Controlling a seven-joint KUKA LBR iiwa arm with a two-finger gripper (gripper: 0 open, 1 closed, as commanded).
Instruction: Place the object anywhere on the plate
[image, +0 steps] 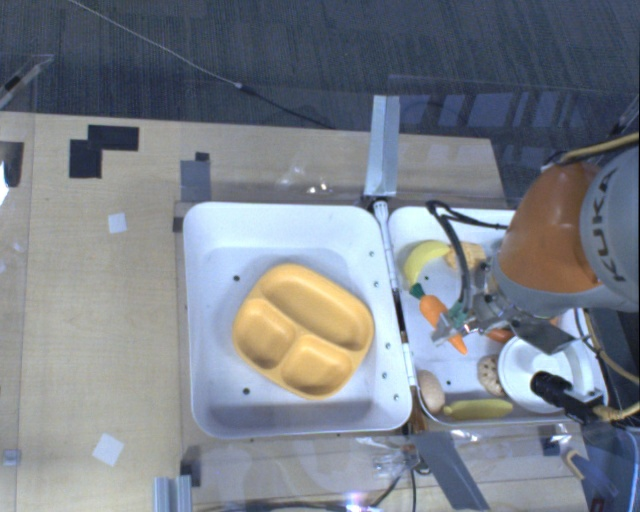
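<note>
The counter (90, 330) is pale wood with black patches and small pale squares of tape; beyond it lies dark ribbed flooring. Two white bins sit side by side. The left bin (210, 400) holds a yellow three-part plate (302, 328). The right bin (400, 225) holds a banana (424, 258), a carrot (433, 313) and other food items. The tool (462, 322) hangs low above the carrot — whether clenched or released I cannot tell. "KUKA" is partly readable on the arm (560, 240).
</note>
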